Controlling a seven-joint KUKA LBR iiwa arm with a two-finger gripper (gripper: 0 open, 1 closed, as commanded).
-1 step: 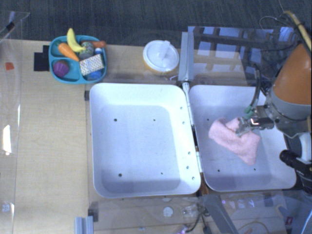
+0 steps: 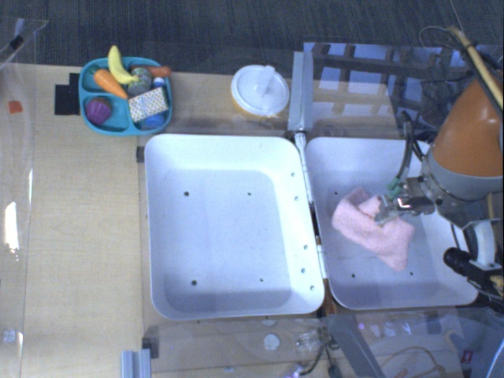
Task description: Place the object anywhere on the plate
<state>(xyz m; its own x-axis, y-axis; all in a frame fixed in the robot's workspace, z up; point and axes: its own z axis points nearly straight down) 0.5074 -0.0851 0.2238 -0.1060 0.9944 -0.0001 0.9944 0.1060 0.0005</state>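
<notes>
Left bin (image 2: 165,211) open; pink cloth (image 2: 372,228) right.

I had one fixed camera, mounted above the tabletop (image 2: 79,235) and looking down on it at a slant. It sat far enough back to take in both white bins whole, the left bin (image 2: 161,227) and the right bin (image 2: 441,290) side by side, with dark floor along the far edge and the tabletop's near rim at the bottom. The arm (image 2: 472,140) came in from the right, cut off by the frame. The far-left corner showed a blue tray (image 2: 85,101).
</notes>
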